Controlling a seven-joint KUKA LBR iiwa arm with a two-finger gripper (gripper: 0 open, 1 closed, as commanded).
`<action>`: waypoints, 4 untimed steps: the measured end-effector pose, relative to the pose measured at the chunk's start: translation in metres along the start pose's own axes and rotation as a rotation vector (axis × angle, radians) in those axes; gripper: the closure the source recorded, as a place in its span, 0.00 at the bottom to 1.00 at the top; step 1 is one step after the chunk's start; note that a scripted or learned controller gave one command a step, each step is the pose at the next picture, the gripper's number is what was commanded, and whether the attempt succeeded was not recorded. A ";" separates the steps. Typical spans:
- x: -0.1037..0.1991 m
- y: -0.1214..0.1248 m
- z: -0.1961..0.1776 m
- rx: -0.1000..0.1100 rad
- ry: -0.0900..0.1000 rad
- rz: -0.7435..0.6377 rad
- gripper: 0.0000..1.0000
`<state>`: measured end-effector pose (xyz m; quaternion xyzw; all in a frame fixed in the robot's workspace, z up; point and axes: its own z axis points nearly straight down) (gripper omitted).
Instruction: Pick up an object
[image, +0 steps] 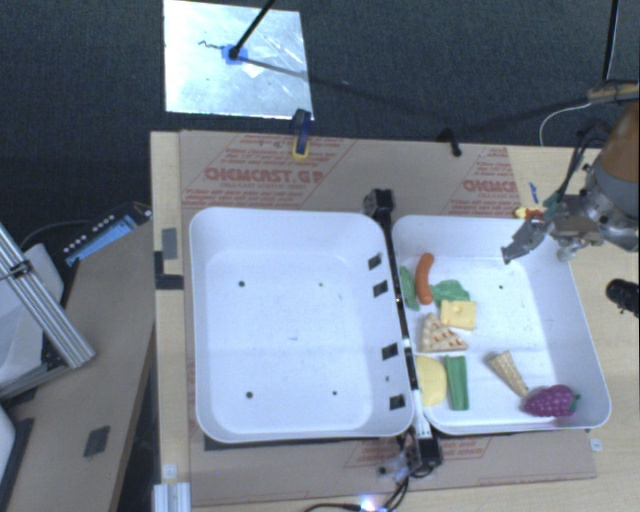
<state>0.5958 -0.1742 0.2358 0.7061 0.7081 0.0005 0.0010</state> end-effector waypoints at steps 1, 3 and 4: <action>0.057 -0.007 0.108 0.009 0.005 -0.006 0.00; 0.084 -0.003 0.150 -0.006 0.000 -0.004 0.00; 0.082 -0.005 0.140 -0.003 0.000 -0.001 1.00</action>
